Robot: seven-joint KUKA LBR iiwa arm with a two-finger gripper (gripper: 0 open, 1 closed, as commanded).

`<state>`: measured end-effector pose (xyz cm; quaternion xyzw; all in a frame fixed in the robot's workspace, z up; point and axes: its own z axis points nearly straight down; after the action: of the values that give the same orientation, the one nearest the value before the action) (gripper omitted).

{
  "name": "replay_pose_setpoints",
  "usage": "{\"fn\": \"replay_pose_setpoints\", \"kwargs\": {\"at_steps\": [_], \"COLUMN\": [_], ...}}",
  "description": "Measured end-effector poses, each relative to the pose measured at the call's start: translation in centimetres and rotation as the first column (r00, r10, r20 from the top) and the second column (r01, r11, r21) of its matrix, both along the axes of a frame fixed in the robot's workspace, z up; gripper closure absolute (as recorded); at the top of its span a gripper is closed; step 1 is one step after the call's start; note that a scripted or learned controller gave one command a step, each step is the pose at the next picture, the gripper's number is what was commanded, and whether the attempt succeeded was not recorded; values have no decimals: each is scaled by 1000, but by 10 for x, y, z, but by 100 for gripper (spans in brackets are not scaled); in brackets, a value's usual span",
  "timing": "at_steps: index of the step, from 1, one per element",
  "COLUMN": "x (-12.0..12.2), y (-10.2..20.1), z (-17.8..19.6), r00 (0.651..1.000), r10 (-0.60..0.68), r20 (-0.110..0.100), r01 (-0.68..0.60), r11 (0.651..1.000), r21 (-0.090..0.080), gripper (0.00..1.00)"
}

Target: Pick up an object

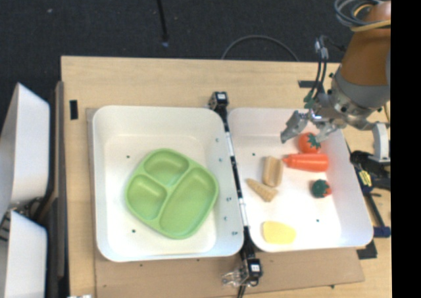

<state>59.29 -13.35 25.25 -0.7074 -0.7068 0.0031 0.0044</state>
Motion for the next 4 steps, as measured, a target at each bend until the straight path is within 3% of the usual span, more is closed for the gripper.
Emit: {"fn": "replay_pose_setpoints", "kwargs": {"at_steps": [1, 4], "x": [2, 5], "y": [0, -1], "z": [7, -154], "r00": [1000, 1000], "r10": [3, -3], "r20": [12, 8], "r01": [-3, 3], "r11": [1000, 1000], "r21": [-2, -4], "gripper": [0, 0]}}
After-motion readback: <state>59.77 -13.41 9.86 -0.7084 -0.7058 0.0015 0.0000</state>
